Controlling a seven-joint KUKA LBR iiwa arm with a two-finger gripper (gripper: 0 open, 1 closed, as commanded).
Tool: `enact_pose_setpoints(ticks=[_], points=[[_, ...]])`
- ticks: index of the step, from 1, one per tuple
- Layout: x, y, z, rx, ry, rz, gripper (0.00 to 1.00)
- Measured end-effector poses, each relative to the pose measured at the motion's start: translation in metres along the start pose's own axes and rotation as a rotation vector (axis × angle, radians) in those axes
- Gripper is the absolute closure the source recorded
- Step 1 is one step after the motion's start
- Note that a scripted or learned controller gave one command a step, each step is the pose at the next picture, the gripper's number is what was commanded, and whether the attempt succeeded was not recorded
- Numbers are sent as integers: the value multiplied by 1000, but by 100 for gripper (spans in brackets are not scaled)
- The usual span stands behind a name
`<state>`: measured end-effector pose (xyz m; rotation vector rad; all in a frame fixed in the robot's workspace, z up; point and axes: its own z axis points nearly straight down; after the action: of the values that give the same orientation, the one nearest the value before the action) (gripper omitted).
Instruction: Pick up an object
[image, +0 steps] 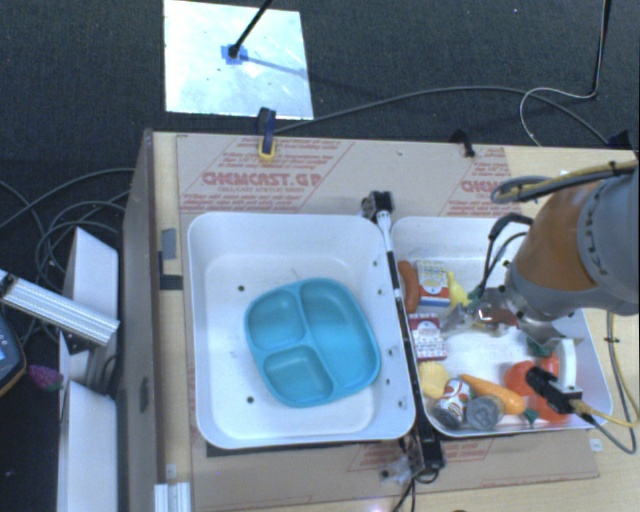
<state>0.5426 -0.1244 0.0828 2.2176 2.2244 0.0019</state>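
The right bin (440, 228) holds several small toy foods: a reddish sausage (408, 290), a small printed box (432, 283), a red and white packet (428, 336), a yellow round fruit (433, 378), an orange carrot (490, 392), a small can (453, 402), a grey lump (484, 413) and a red piece (522, 378). My gripper (478, 316) hangs low over the middle of this bin, just right of the packet and the box. The grey wrist and orange band above it hide the bin's right part. Nothing shows clearly between the fingers.
The left bin (230, 250) carries a blue divided plate (312, 342). A black divider bar (395, 300) runs between the bins. Cables loop over the bench at the back right, and a yellow clamp (266, 148) sits at the back edge.
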Motion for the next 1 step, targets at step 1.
enact_pose_setpoints(ticks=[1], points=[[29,50,1,2,0,-1,0]])
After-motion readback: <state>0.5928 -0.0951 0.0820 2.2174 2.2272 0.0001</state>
